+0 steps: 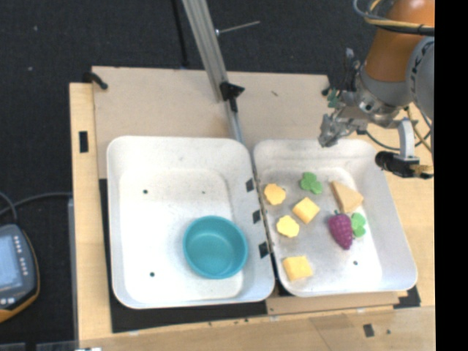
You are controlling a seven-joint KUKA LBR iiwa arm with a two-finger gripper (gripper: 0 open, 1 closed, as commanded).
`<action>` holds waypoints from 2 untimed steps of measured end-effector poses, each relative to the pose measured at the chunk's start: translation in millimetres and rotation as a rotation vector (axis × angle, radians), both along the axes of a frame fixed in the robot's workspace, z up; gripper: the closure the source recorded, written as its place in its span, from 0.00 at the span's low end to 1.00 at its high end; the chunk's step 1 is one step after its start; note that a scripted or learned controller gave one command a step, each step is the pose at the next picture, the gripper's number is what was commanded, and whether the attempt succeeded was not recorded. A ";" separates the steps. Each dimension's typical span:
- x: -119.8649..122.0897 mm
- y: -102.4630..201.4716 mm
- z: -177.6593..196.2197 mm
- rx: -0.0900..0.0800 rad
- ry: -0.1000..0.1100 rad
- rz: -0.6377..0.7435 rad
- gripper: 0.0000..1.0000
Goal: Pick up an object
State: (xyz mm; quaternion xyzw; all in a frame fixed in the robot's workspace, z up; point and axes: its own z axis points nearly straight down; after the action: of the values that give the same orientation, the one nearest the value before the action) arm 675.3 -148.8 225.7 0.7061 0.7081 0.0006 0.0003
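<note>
My gripper (330,136) hangs over the far rim of the right bin (391,225), with nothing seen between its fingers. Below it in that bin lie a green clover-shaped piece (311,183), a tan wedge (346,196), a purple grape bunch (341,229) with a green bit (358,225) beside it, and several yellow pieces: one at the left (274,194), a cube (306,210), a flower shape (288,227) and a block near the front (297,268). The nearest piece, the green one, is well short of the gripper.
A teal bowl (214,246) sits in the left bin (146,167) toward its front right. A slanted metal post (212,50) rises behind the seam between the bins. A handheld pendant (14,262) lies off the bench at the left.
</note>
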 end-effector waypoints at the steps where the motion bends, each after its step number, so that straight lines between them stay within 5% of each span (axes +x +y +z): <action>1: -1.6 47.3 0.1 0.000 0.000 0.000 1.00; 2: -16.8 99.7 12.7 0.002 0.000 0.004 1.00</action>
State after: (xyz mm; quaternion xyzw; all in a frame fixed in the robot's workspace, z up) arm 658.5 -49.1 238.4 0.7045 0.7097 0.0013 -0.0004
